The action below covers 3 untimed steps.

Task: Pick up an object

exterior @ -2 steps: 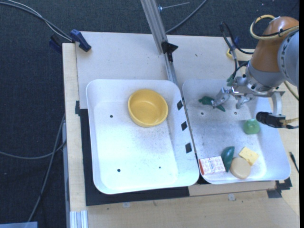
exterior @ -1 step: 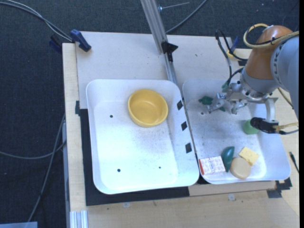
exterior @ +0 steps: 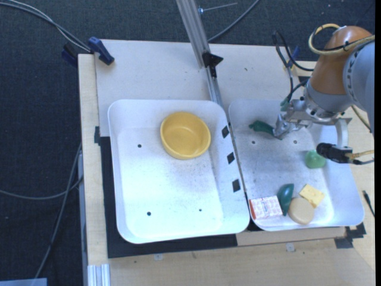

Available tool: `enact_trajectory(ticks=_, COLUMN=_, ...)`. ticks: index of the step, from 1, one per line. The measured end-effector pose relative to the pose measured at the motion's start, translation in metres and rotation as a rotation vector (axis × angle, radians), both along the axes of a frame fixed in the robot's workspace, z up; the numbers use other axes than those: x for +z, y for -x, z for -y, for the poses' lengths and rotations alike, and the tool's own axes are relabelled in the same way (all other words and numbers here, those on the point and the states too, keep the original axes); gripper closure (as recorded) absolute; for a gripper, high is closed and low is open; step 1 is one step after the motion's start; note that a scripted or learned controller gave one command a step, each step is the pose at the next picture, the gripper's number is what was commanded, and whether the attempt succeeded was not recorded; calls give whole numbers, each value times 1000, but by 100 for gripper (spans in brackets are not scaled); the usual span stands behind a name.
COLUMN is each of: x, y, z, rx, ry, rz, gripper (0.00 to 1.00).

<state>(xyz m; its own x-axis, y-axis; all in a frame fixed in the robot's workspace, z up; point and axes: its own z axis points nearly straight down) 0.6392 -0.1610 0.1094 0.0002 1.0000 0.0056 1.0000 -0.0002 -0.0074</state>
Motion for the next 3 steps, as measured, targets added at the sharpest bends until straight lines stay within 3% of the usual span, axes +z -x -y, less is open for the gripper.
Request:
enact_trajectory(ticks=1, x=55, y=3, z=-3, rx=1, ry=7, rz=17, gripper=100)
enact_trajectory(ticks=3, x=179, y=3, z=-5, rx=2, ry=6, rz=16, gripper=100)
